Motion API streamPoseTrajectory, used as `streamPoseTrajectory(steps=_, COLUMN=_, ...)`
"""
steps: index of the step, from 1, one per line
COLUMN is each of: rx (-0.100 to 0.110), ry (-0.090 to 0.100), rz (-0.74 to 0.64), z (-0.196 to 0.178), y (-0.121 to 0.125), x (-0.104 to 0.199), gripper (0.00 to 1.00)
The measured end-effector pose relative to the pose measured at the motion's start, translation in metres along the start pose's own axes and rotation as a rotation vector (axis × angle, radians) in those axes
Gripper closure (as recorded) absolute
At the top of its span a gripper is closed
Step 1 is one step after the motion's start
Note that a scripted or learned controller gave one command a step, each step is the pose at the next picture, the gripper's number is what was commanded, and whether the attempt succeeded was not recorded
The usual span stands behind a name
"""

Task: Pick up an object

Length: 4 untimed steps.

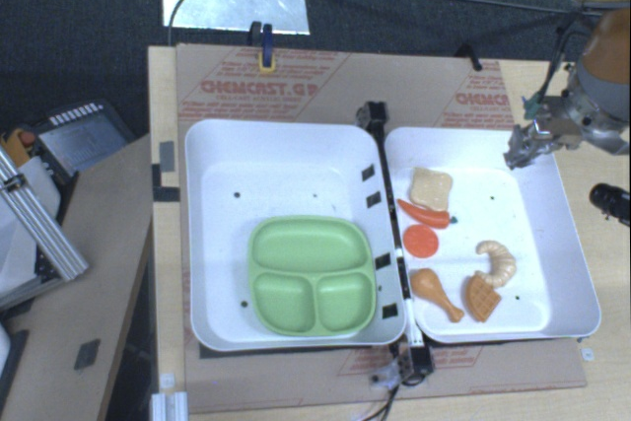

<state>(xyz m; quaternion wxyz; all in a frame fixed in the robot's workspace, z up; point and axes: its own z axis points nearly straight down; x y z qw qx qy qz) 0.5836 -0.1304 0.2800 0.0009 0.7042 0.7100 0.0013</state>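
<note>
Nothing has been lifted yet; the gripper (521,153) is seen above the right bin's (567,242) far corner, its fingers apparently close together and holding nothing; the toy foods, among them a shrimp (496,261) and a chicken drumstick (434,291), lie well apart from it; approach, grasp and lift are judged outstanding.

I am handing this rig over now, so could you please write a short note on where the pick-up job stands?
Gripper: hangs over the far right corner of the right bin, nothing seen between its fingers; open or shut cannot be told.
Things: all in the right bin, toward its left side: beige bread slice, red chili, orange disc, shrimp, drumstick, waffle piece.
Left bin holds a green divided plate.
Done: nothing lifted yet.
Left: descend on one item, grasp and lift.
</note>
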Motion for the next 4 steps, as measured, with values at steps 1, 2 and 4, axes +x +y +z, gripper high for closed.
streamPoseTrajectory(steps=1, rx=0.001, ry=0.001, rz=0.000, z=0.006, y=0.002, x=0.043, gripper=1.00)
streamPoseTrajectory(steps=2, rx=0.002, ry=0.002, rz=-0.001, z=0.023, y=-0.003, x=0.094, gripper=1.00)
streamPoseTrajectory(steps=4, rx=0.001, ry=0.002, rz=-0.002, z=0.019, y=-0.005, x=0.192, gripper=1.00)
